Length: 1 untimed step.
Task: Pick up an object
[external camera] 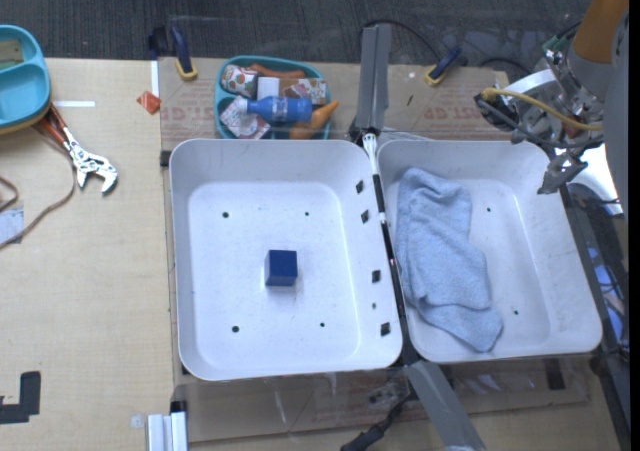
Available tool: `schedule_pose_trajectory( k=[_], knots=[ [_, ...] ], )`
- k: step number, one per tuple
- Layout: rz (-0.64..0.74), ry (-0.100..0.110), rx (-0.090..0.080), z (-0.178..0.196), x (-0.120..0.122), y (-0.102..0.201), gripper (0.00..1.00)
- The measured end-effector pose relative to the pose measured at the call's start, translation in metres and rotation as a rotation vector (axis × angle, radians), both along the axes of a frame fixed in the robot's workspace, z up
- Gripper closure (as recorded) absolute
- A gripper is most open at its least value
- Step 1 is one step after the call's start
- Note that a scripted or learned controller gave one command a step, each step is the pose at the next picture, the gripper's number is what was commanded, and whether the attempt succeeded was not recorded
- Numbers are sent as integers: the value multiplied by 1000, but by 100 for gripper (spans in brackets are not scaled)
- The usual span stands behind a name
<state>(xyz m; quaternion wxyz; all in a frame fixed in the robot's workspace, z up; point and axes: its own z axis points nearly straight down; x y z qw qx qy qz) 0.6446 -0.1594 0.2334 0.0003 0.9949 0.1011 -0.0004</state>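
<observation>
The gripper hung at the far right rim of the right bin — whether open or closed, I could not tell. The pick looked unstarted: the towel lay nearest, the blue block one bin over — next, a descent onto one.

You have two smooth white plastic bins; near the gripper lies a soft, matt grey cloth towel, farther off a matt blue block.

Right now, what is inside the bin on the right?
A crumpled grey-blue towel lies in the right bin, covering its left part. Whatever might be under the towel is hidden.
</observation>
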Motion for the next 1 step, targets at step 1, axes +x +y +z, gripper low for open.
schedule_pose_trajectory(
  k=[1],
  knots=[
    [-2,1,0,24,-7,-28,0]
  ],
)
